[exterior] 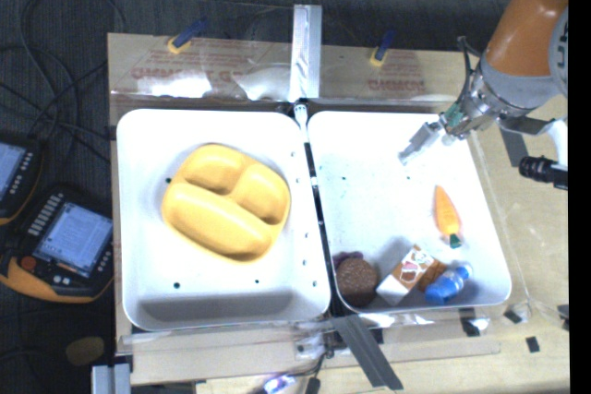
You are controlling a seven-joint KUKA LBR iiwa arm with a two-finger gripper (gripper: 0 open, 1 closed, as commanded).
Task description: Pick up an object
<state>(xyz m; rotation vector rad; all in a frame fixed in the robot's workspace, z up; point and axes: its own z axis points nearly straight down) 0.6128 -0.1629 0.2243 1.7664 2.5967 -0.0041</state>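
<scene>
A large yellow bun-shaped object (pixel 226 201) lies in the middle of the left bin (pixel 148 291). In the right bin (pixel 369 189) an orange carrot (pixel 447 211) lies near the right wall. Along that bin's front edge sit a brown round object (pixel 355 277), a small printed carton (pixel 410 273) and a blue bottle (pixel 446 284), close together. My gripper (pixel 417 143) hangs over the right bin's back right part, pointing down and left. It is apart from every object, and nothing is seen in it.
A metal divider (pixel 306 51) rises behind the seam between the bins. A handheld pendant (pixel 65 240) and cables lie off the bench at the left. Clips (pixel 185 36) hold plastic sheeting behind the bins.
</scene>
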